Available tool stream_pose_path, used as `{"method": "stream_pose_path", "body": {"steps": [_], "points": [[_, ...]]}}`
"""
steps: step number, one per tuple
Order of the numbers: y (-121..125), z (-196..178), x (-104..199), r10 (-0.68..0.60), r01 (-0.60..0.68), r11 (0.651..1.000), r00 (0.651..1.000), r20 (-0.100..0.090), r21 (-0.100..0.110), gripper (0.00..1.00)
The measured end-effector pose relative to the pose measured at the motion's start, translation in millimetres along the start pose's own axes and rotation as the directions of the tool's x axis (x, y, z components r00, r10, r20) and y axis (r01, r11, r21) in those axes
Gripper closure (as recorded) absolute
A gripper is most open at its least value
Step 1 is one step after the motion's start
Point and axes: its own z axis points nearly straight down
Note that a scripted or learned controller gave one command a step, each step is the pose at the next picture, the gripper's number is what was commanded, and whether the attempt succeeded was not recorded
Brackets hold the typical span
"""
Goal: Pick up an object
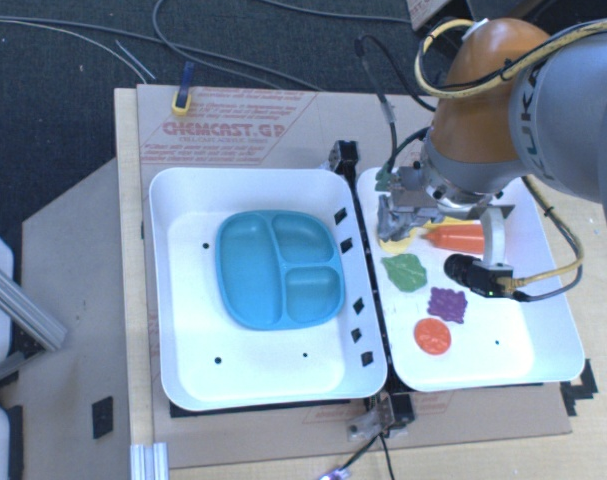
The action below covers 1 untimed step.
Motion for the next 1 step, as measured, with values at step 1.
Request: {"method": "stream_pose_path", "body": {"steps": [1], "points": [[-1.6,3.4,44.3,0.002,-0.002,1.0,1.0,0.001,0.0,1.0]]}}
